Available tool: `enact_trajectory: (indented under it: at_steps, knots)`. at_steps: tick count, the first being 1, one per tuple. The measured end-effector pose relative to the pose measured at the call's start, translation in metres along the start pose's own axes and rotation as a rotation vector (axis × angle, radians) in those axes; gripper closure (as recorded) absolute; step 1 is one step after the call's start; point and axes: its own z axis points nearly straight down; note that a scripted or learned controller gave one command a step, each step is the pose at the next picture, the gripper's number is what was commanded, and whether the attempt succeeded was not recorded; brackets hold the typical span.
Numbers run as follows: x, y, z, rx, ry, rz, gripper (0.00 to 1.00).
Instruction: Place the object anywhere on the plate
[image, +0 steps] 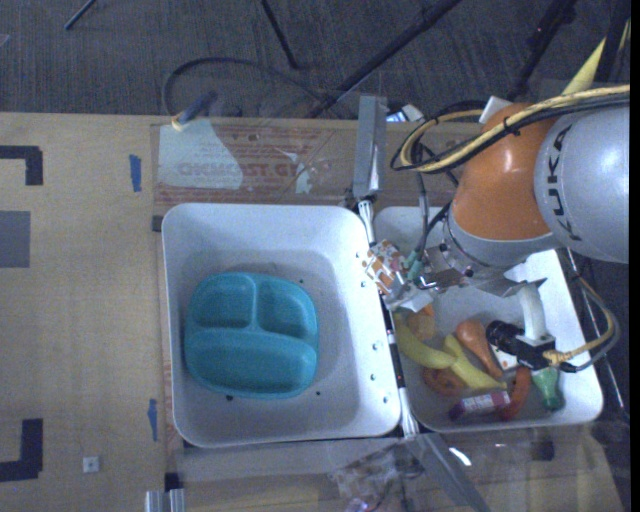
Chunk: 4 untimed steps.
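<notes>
arm's gripper (400, 285) hovers right of the plate (252, 334), over the toy pile (465, 365); its state can't be told; the pick likely comes next

From my seat the feed looks evenly lit from overhead, soft and slightly cool. The two white bins (268, 225) read bright, nearly washed out along their rims, and the plate (252, 334) throws only a faint shadow. A clear plastic sheet (240, 160) above the bins catches mild glare. The whole frame is a little soft and grainy, and the dark floor (130, 50) at the top stays dim.
</notes>
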Motion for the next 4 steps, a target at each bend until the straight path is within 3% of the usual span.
enact_trajectory:
  at_steps: [1, 2, 3, 4]
  knots:
    - [0.057, -0.001, -0.018, 0.002, -0.001, -0.33, 1.0]
    - [0.156, 0.024, -0.008, 0.0, -0.002, -0.186, 1.0]
    - [0.209, 0.003, -0.1, 0.002, -0.002, -0.246, 1.0]
    - [0.209, 0.003, -0.1, 0.001, -0.001, -0.247, 0.0]
